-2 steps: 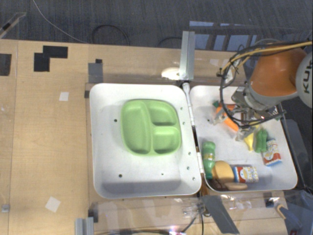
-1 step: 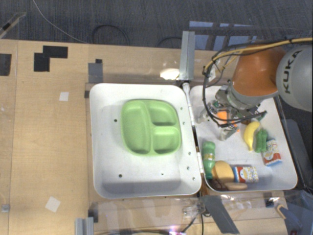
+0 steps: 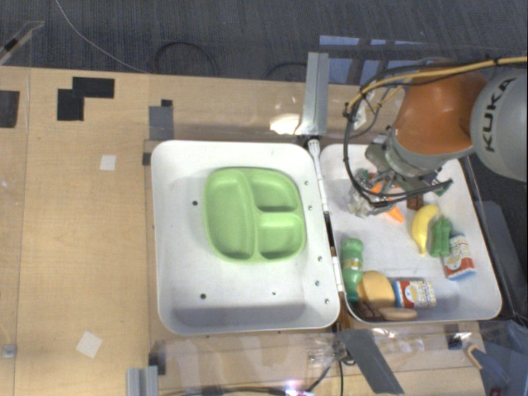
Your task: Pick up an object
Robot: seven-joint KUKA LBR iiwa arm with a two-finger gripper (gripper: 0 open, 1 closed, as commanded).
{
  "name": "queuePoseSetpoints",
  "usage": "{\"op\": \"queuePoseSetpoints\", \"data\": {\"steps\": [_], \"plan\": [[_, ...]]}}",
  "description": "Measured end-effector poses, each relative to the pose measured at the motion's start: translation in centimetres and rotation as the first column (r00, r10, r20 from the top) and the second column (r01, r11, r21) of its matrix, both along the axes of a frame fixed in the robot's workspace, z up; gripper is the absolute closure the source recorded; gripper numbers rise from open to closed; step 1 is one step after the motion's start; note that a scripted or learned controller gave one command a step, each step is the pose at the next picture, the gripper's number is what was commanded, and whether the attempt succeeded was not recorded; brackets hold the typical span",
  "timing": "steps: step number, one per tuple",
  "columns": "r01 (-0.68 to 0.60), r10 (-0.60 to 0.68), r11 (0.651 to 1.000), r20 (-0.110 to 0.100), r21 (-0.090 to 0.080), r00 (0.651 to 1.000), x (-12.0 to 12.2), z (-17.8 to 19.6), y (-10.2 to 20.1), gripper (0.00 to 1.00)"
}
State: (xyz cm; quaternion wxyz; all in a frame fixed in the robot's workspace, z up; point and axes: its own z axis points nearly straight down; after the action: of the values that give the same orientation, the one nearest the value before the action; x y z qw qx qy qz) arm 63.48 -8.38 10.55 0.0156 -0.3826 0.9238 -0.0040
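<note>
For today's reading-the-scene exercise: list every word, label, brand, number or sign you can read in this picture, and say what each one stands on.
"KU": large dark letters on the grey arm, cut off at the picture's edge.
Can lying in the right bin: printed label, too small and blurred to read.
Small red and white carton: printing too blurred to read.
Green bottle: no legible text.

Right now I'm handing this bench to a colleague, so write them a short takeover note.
Gripper: low in the right bin, upper part, over a small orange piece; fingers hidden by the wrist, grasp unconfirmed.
Right bin: banana, green item beside it, carton, green bottle, can.
Left bin: green divided tray.
Done: nothing visibly lifted.
Left: secure one object and raise it.
</note>
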Motion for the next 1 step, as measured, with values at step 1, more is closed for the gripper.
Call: {"op": "queuePoseSetpoints", "data": {"steps": [1], "plan": [[-0.080, 0.080, 0.997, -0.008, -0.003, 0.997, 1.41, 13.65, 6.39, 1.00]]}}
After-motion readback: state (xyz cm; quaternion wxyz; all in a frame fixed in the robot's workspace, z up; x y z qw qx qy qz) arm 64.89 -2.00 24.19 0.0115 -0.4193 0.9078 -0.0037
